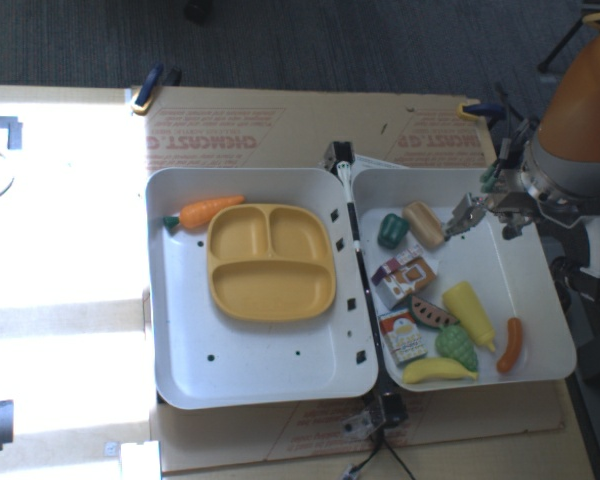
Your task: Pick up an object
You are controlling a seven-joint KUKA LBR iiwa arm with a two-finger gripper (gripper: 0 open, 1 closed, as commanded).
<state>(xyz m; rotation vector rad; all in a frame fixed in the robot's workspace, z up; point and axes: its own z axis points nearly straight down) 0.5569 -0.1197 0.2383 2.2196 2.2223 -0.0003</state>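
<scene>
Hovered in the right bin's [540, 298] upper right, tool [464, 218] just right of the tan bread roll [423, 225]. Roll's long axis ran upper left to lower right. Couldn't tell tool apart or together.

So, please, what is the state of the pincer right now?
Pincer: above the right bin, near the tan bread roll; open or shut cannot be told, and nothing is visibly held.
</scene>
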